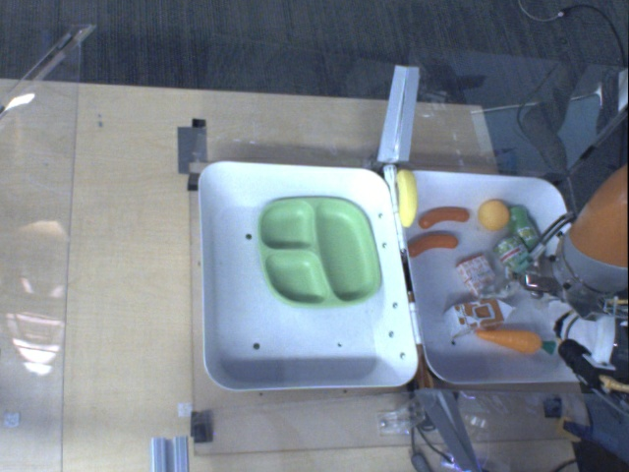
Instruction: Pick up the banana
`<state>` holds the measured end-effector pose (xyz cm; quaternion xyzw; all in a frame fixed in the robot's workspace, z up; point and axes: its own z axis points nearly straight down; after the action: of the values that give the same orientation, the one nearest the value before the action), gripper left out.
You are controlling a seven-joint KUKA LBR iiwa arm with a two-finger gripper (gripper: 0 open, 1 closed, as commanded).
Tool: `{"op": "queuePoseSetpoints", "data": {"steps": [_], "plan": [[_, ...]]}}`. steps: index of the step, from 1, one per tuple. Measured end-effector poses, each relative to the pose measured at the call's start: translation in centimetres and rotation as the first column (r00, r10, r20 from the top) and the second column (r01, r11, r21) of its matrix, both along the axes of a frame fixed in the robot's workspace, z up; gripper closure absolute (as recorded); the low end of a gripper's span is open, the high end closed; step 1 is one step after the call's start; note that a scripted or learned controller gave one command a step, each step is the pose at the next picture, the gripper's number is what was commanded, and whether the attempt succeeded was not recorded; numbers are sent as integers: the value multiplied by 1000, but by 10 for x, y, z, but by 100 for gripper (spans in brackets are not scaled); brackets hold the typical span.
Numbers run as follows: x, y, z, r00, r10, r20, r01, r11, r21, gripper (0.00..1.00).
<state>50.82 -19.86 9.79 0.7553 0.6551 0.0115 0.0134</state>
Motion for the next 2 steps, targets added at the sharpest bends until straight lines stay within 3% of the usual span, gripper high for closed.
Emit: {"op": "queuePoseSetpoints", "data": {"steps": [1,2], "plan": [[0,0,0,1000,0,0,0,1000,0,0],[-19,24,132,979,201,-27,-201,979,2,0]]}}
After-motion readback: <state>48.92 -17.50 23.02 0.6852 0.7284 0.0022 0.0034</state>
